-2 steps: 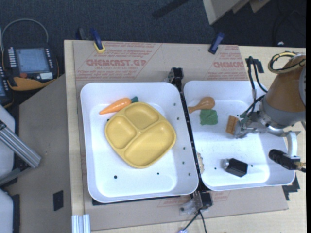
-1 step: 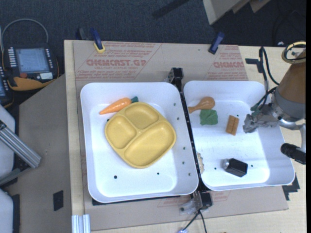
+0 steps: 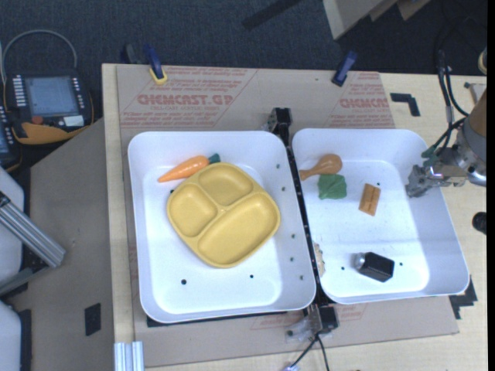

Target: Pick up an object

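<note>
Pretty clearly a robotics lab, not anyone's kitchen. The bench is topped with a protective sheet printed with a plastics brand name, held down at the far edge by clamps. Two white bins sit side by side on it, holding toy food like a plastic carrot and a yellow divided plate. On the left there's a robot teach pendant with a screen and looped cable, plus aluminium framing. Dark carpet floor beyond the far edge, loose cables on the right.
</note>
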`<state>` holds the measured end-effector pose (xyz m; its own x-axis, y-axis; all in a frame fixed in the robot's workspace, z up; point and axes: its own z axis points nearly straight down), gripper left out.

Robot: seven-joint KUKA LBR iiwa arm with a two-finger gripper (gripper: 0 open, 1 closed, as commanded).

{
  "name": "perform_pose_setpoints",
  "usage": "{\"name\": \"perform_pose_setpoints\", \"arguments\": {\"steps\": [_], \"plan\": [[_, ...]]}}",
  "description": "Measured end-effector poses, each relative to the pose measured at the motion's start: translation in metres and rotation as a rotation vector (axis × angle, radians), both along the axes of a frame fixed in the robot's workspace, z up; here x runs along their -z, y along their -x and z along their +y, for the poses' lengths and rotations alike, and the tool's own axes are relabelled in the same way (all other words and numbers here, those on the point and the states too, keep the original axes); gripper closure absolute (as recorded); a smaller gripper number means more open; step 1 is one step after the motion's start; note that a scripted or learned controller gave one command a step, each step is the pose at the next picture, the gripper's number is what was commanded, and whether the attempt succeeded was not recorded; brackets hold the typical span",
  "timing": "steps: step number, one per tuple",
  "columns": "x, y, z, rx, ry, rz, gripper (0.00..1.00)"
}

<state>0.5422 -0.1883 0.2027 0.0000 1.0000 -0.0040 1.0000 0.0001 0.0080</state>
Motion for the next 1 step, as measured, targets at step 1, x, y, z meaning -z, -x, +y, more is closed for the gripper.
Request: {"name": "perform_pose_setpoints", "arguments": {"steps": [1], "plan": [[-0.0518,-0.0015,-0.0005,-0.001,0.000,0.000,1.00]]}}
